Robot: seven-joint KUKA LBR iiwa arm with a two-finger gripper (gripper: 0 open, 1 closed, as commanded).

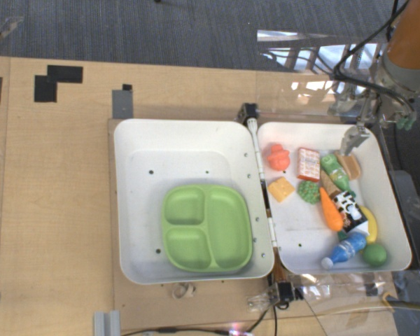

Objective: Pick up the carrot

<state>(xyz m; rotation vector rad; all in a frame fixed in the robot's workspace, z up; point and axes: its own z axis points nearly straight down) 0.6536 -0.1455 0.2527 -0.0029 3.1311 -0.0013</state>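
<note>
**Orange Carrot Lying Below the Claw, Waiting to Be Taken**

Pale wood is spreading under everything here, the bench (56,208) carrying two shallow white bins side by side. The left bin (136,152) is holding a green divided plate (207,227). The right bin (294,243) is crowded with small play foods. The arm (413,40) is reaching in from the right, its orange band showing at the upper corner, and the gripper (351,140) is hanging over the right bin's upper edge, near a tan bread-like piece (350,166).

The claw is appearing as one narrow grey tip from this angle; whether it is spread or closed I cannot tell, and nothing is showing in its hold.

The carrot (330,211) is lying in the middle of the right bin, down the picture from the claw and slightly to the left, well apart from it. Its long axis is running down the picture, tilting a little rightward toward the lower end. It is touching neighbours on both sides: a green leafy piece (309,191) at its upper left, a black-and-white block (348,207) on its right, with a green pickle-like piece (334,171) just above. To my judgement, the coming move is calling for travel toward the near rim, then a descent with the fingers closing across the carrot's narrow width.
</note>
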